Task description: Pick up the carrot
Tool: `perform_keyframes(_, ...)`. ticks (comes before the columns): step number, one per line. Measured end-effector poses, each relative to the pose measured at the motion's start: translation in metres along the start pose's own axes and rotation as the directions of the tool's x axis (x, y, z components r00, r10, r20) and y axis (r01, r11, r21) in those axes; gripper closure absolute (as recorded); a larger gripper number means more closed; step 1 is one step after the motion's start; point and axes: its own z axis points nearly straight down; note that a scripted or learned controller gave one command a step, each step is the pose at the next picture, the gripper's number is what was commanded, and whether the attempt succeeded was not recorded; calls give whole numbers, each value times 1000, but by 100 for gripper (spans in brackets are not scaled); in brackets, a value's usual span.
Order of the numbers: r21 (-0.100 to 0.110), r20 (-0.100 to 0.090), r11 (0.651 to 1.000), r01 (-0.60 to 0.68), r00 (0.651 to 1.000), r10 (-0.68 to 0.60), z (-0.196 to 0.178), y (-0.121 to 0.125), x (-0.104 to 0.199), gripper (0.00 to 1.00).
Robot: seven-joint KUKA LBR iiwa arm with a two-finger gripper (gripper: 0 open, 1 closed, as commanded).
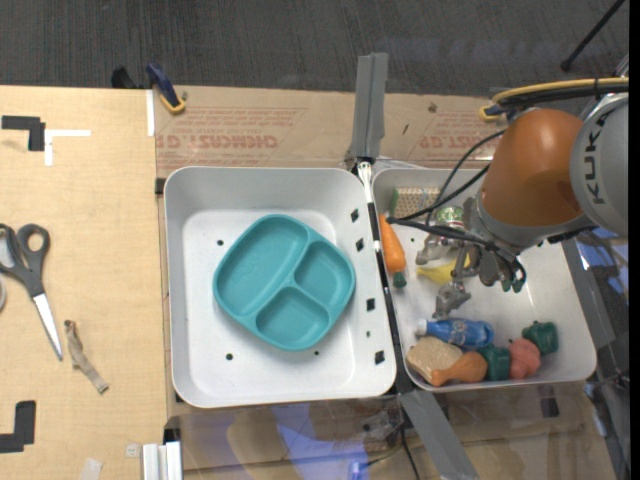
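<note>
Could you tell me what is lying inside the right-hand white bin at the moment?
The right bin holds the carrot by its left wall and toy foods along the front. The arm covers the rest.

plate (285,282) in left bin (190,298)

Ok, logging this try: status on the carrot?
Gripper low in right bin. Carrot by bin's left wall, not held. Nothing on top of it.

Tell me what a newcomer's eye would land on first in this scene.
The teal divided plate dominates the left bin, lying alone there. Next comes the arm's orange band over the right bin, above a clutter of toy food. The carrot lies against that bin's left wall, left of the gripper.
</note>
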Motion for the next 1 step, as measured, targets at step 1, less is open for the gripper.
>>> perform_keyframes(1, 1, -1, 908, -418, 908, 418, -17, -5, -16, 0)
